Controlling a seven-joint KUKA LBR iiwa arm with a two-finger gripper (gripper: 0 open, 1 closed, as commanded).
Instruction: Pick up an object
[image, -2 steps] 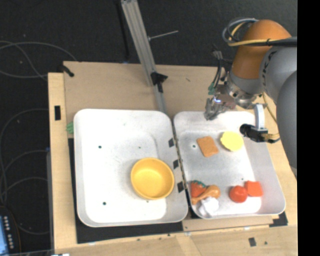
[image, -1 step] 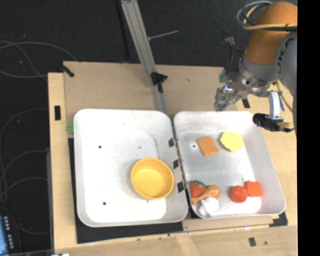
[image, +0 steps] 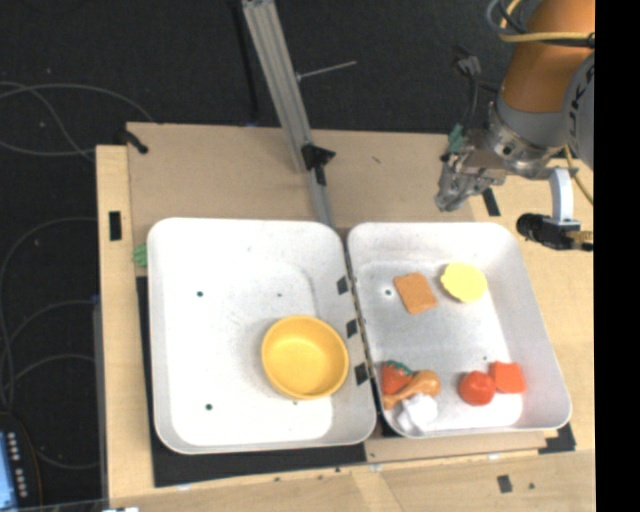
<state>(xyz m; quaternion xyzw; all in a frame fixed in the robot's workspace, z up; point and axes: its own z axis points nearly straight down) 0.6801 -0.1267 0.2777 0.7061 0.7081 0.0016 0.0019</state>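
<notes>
Yellow bowl (image: 305, 356) in left bin (image: 190, 262)

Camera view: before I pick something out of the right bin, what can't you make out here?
- Gripper: too small and dark to read its fingers.
- Pile in the right bin's near left corner: orange and white pieces overlap, so separate items are unclear.
- Arm: cut off by the top edge.

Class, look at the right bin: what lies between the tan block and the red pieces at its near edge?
Nothing: in the camera view, bare white bin floor separates the tan block from the red pieces.
</notes>
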